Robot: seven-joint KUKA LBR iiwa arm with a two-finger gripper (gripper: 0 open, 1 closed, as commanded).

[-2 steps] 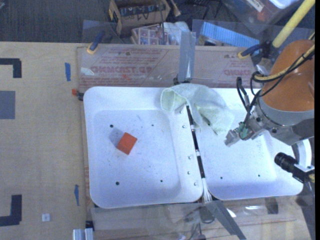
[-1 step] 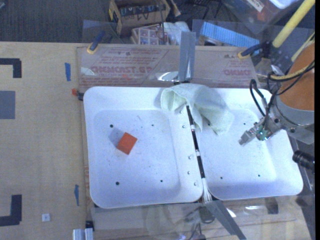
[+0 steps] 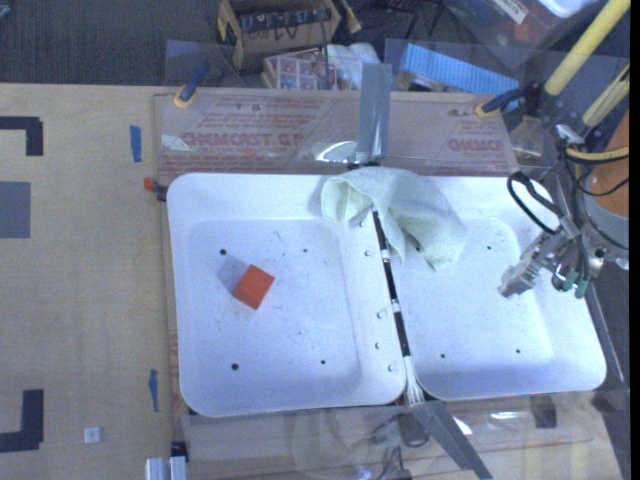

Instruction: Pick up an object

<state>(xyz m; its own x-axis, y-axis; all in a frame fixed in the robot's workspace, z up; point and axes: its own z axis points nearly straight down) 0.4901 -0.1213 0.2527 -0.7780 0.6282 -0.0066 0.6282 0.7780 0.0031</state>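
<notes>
Distance is the main risk as I judge it: the orange block (image 3: 254, 287), the one rigid thing to pick, lies alone on the floor of the left bin (image 3: 200, 368), while the gripper (image 3: 520, 280) hangs over the right bin (image 3: 560, 368) near its right wall, well apart from the block. Whether its fingers are spread or pressed together I cannot tell, and nothing shows between them. A descent from here would likely close on bare plastic. Further back, a pale cloth (image 3: 395, 213) drapes across the divider between the two bins; a reach toward the block could snag it, or pinch cloth instead. Beyond the bins lie a cardboard sheet (image 3: 260, 133) and bench clutter.
</notes>
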